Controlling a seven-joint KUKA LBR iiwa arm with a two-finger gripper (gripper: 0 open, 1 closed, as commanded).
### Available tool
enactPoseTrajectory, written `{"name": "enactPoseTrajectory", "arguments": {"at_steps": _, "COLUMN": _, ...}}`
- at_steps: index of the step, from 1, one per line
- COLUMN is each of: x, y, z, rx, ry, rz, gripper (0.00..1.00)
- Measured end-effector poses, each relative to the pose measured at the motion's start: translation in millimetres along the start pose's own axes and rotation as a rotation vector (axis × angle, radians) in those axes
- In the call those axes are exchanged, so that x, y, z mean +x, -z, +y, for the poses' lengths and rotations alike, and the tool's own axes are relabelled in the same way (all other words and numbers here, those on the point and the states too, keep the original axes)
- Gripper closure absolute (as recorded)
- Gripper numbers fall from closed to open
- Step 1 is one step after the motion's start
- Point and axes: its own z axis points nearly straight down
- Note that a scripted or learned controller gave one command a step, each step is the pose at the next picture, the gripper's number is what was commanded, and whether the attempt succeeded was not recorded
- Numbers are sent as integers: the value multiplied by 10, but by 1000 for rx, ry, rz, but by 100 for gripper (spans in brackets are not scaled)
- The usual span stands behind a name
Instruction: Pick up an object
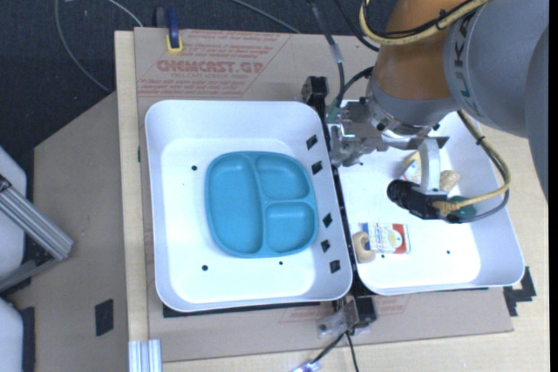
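In the right bin (462,261) a small white packet (384,237) with red and blue print lies near the front left, a small tan piece (363,249) touching its left end. A cream-coloured lump (449,180) rests further back, right of the arm. My gripper (348,140) hangs low over the right bin's back left corner, close to the wall between the bins, well behind the packet. The wrist and arm hide what lies under it.
The left bin (174,257) holds a blue divided plate (260,203) at its middle. Black clips (329,222) run along the wall between the bins. Cardboard (218,57) lies behind the bins, and cables trail over the dark floor beyond.
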Motion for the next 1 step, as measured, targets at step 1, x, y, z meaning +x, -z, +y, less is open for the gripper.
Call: {"name": "enactPoseTrajectory", "arguments": {"at_steps": 1, "x": 506, "y": 36, "z": 88, "rx": 0, "ry": -1, "rz": 0, "gripper": 100}}
